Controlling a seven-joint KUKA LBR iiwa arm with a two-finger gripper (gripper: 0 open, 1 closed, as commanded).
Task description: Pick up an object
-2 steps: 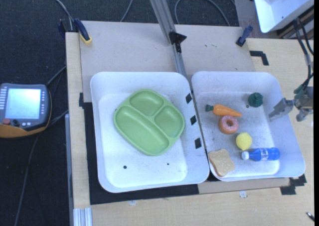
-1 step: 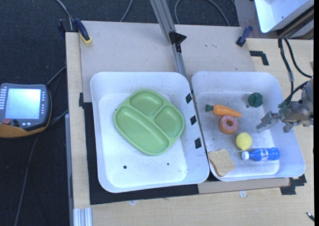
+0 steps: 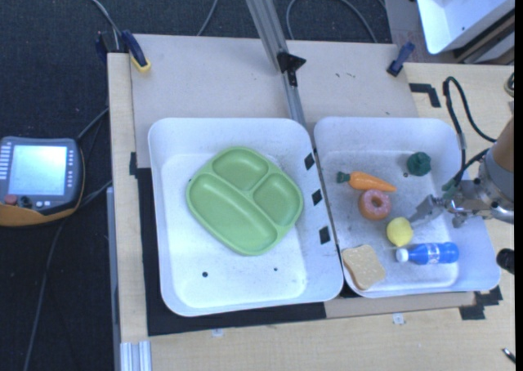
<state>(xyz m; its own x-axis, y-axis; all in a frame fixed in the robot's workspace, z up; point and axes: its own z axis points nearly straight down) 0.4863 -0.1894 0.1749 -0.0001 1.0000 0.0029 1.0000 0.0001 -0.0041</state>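
Bottle (image 3: 428, 254) label unreadable; gripper (image 3: 431, 210) open above it, holding nothing.

1. We count two white bins: the left bin (image 3: 172, 279) and the right bin (image 3: 368, 134).
2. We see one green divided plate (image 3: 243, 199), with three compartments, in the left bin.
3. We count six small things in the right bin: one carrot (image 3: 369, 182), one pink doughnut (image 3: 376, 204), one yellow lemon (image 3: 400, 231), one blue bottle (image 3: 429, 254), one slice of bread (image 3: 364, 266) and one dark green lump (image 3: 419, 163).
4. We see one gripper (image 3: 433, 208) and one handheld screen unit (image 3: 38, 178).
5. We count two blue clamps: one clamp (image 3: 135, 52) at the bench's far left, another clamp (image 3: 400, 57) at its far right.
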